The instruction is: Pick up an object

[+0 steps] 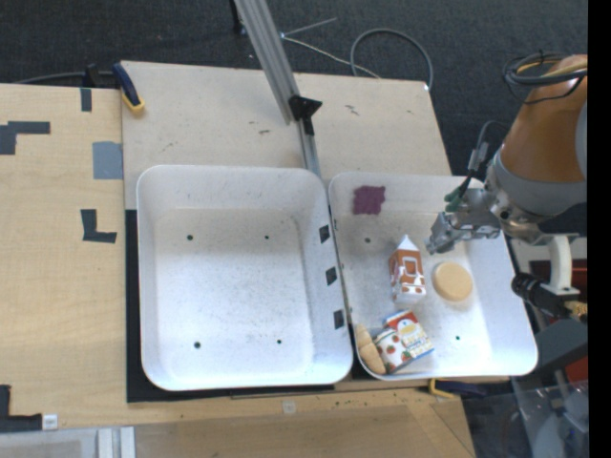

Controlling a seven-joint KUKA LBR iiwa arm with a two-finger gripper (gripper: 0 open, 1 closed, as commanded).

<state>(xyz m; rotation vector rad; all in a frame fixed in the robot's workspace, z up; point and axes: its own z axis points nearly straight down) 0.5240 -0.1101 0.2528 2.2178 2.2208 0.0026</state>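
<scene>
Nearest the camera, below-left of the gripper (447,233), a small printed pack (407,340) and a tan bread-like piece (370,351) lay at the right bin (496,351) front edge, touching each other; pack print unreadable. Just below the gripper sat a round tan disc (453,281); just left, an upright orange-white carton (408,267). The gripper hovered empty; finger state too small and dark, cannot tell. Farther left, a blurry purple piece (368,199). The arm was cut off at right.
</scene>
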